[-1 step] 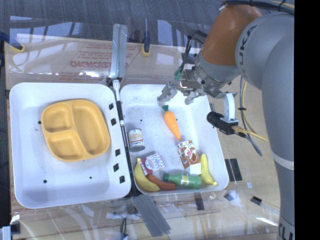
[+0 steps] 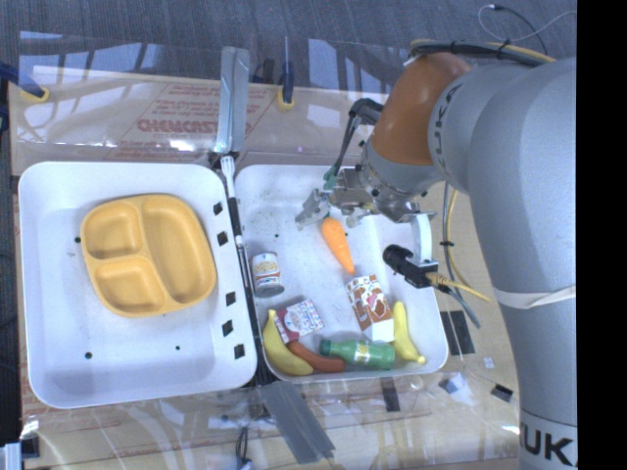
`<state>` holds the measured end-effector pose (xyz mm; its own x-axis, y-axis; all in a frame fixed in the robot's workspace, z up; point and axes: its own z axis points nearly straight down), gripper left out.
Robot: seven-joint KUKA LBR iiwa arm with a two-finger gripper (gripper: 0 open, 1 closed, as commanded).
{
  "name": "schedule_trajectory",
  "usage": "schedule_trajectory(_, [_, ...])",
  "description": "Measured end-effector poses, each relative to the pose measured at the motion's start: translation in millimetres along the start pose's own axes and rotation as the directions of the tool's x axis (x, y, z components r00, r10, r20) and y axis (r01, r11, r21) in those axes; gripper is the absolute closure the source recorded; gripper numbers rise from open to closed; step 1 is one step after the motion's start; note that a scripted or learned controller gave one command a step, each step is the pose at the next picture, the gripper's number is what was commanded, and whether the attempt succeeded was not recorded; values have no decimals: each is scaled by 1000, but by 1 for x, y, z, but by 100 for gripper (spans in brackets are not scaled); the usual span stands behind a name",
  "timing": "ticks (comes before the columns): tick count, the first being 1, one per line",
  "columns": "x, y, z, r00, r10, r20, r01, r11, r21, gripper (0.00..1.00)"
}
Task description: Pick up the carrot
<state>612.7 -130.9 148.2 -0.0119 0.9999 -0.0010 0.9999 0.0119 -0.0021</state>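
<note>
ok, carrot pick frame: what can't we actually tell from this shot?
- Gripper: fingers blur together in the camera view; open or shut, can't tell.
- Contact with the carrot: its top end sits right at the gripper; touching or apart is unclear.
- Small can and snack packets: labels too small to read.
- Green bottle: partly covers one banana.

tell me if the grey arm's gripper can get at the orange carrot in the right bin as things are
Probably yes. The gripper sits right over the top end of the tapered orange carrot, which lies apart from the small can and the red-and-white carton, with bare bin floor around it.
</note>
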Motion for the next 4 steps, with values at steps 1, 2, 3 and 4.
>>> schedule_trajectory(1, [21, -1, 57, 1000, -12, 0, 12, 1000, 0, 0])
schedule_trajectory(2, [-76, 12, -19, 999, -51, 2, 51, 999, -5, 0])
schedule_trajectory(3, [-77, 15, 50, 999, -49, 0, 49, 999, -1, 0])
schedule_trajectory(4, [-76, 16, 39, 998, -55, 1, 55, 998, -4, 100])
